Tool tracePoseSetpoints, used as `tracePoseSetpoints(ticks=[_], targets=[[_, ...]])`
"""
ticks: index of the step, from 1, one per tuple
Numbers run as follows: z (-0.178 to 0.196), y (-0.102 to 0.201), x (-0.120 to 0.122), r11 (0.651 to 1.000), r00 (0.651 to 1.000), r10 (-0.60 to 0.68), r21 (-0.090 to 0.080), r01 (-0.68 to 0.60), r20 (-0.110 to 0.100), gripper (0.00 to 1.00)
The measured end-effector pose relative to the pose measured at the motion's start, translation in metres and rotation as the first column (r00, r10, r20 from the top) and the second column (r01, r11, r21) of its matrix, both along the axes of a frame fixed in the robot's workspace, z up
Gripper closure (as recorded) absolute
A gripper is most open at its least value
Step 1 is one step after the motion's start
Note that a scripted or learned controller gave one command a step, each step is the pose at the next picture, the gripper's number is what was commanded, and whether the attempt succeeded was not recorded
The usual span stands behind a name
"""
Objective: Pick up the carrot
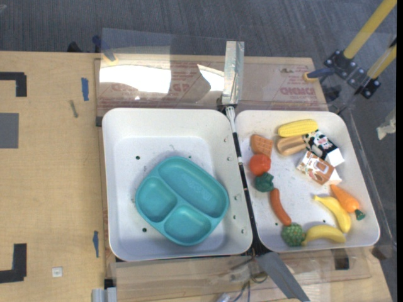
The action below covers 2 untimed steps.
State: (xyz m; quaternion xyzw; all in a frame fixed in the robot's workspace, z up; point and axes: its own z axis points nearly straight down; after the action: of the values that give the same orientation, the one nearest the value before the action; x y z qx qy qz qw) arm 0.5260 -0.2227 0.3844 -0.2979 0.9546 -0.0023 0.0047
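Observation:
The carrot (345, 198) is a short orange cone with a dark green stub at its lower end. It lies in the right bin (362, 153), close to that bin's right wall. A yellow banana (335, 212) touches its left side, and a small printed box (316, 168) sits just up-left of it. A longer reddish-orange vegetable (279, 207) with a green leafy top lies apart in the bin's left half.
The right bin also holds corn (297, 128), a hot dog (290, 145), a tomato (259, 164), broccoli (292, 234), a second banana (325, 234) and a black-and-white carton (322, 145). A teal divided plate (182, 199) sits in the left bin (126, 137).

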Motion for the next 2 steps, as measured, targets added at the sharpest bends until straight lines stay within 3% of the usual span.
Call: tracePoseSetpoints(ticks=[1, 2], targets=[[-0.048, 0.0, 0.012, 0.999, 0.999, 0.039, 0.004, -0.039, -0.009, 1.0], [-0.033, 0.0, 0.014, 0.999, 0.999, 0.036, 0.001, -0.036, 0.006, 1.0]])
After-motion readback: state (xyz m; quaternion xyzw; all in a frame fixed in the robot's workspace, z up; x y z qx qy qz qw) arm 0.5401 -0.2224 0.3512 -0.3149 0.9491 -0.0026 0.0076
